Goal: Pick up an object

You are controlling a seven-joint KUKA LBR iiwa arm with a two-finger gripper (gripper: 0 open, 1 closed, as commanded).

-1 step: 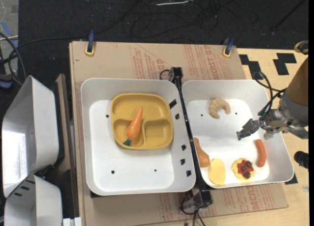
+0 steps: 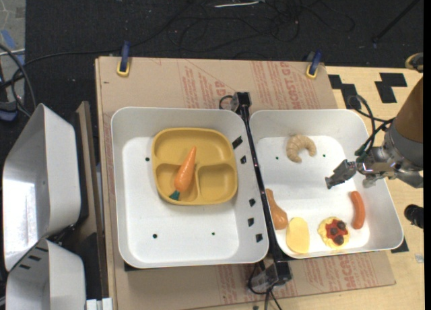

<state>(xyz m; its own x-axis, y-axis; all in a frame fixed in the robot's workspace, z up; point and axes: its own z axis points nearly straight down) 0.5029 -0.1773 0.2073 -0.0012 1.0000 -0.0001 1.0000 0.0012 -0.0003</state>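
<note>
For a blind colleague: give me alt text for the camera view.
The gripper hovers over the right bin, among a croissant, sausage, drumstick, yellow slice and small pizza. The left bin holds a yellow tray with a carrot.

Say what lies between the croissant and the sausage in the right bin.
Camera view: the end effector lies between croissant and sausage, over bare bin floor.

Two bins (image 2: 128,167) (image 2: 377,234), one plate (image 2: 161,147), six toy foods (image 2: 185,169)

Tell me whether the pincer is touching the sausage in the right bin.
Apart. In the camera view the pincer hovers up and left of the sausage, with bare white bin floor plainly showing between them.
</note>
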